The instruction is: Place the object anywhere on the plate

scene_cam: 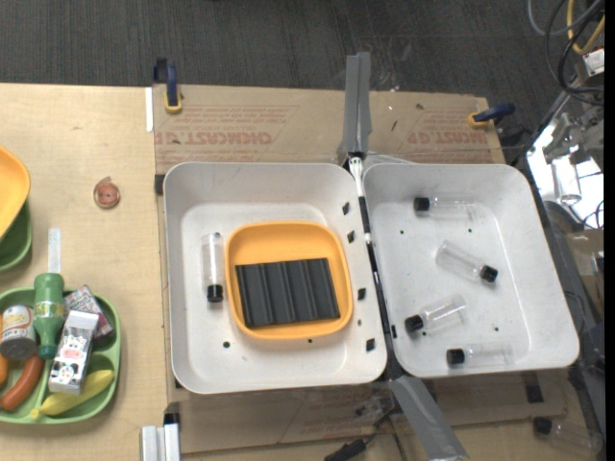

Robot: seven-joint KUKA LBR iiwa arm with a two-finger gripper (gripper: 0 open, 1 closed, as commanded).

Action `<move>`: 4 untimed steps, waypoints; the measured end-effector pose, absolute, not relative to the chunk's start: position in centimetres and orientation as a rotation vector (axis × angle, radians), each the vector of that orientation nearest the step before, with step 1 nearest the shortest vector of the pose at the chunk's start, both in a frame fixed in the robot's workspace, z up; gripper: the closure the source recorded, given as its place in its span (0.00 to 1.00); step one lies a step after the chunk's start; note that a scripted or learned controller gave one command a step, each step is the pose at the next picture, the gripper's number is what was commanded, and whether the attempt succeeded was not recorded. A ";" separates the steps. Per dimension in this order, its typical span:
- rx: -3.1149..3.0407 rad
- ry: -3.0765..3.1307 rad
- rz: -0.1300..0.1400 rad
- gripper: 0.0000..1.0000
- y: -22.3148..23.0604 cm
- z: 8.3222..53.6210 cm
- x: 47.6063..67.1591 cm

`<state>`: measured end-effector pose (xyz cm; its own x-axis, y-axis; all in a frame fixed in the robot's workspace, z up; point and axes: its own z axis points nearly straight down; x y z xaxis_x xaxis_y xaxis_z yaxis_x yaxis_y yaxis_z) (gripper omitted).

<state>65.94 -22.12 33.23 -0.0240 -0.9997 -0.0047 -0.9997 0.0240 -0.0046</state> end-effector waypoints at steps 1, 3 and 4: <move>-2.434 1.980 0.005 1.00 -22.1 34.4 56.4; -2.787 1.439 0.003 1.00 -21.1 32.3 51.9; -2.953 1.057 0.002 1.00 -20.9 31.4 59.8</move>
<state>59.80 -20.93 31.42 0.7727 -0.6348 -0.0028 -0.6348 -0.7727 -0.0043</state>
